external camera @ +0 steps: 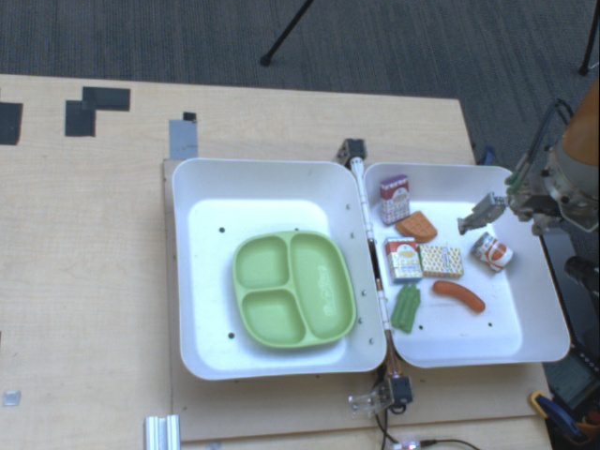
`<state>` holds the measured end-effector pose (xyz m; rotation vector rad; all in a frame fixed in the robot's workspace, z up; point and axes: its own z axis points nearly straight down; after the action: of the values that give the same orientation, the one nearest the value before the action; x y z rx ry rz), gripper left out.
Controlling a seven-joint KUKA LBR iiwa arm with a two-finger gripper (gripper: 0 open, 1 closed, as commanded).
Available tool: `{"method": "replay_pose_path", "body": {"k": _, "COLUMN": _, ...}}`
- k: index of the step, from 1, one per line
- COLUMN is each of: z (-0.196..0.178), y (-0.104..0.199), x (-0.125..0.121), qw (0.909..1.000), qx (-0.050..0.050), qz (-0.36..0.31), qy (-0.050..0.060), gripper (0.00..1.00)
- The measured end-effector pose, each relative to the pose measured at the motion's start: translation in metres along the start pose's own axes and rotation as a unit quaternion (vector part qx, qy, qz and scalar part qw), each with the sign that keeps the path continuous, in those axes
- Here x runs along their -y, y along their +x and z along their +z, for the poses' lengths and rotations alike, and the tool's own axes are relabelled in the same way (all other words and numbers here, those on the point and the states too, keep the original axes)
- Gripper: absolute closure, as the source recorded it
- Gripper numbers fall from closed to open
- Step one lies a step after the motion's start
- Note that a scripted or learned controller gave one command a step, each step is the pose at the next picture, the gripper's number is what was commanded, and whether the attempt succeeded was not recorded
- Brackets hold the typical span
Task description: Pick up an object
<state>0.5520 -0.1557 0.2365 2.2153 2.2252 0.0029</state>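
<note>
Where the bench (84, 251) bears two shallow white bins side by side, the contents are listed as follows. Left bin (202, 279): one green divided plate (293, 290) with three compartments, set slightly askew. Right bin (534, 331): a small purple-and-white carton (395, 196) near the far left corner; an orange wedge-shaped piece (416, 226) just beside it; a red-and-white box (404, 259) touching a yellowish cracker-like square (442, 261); a green pickle-like item (406, 308) near the bin's left wall; a red sausage (458, 295); a small red-and-white can (491, 251) towards the right. Gripper (480, 212): seen above the right bin, near the can, nothing being gripped; whether it is wide or narrow cannot be told.
</note>
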Motion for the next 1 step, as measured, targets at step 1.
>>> {"method": "replay_pose_path", "body": {"k": 1, "z": 0.1516, "y": -0.0182, "x": 0.0609, "qw": 1.0000, "qx": 0.001, "qz": 0.001, "qy": -0.001, "gripper": 0.00}}
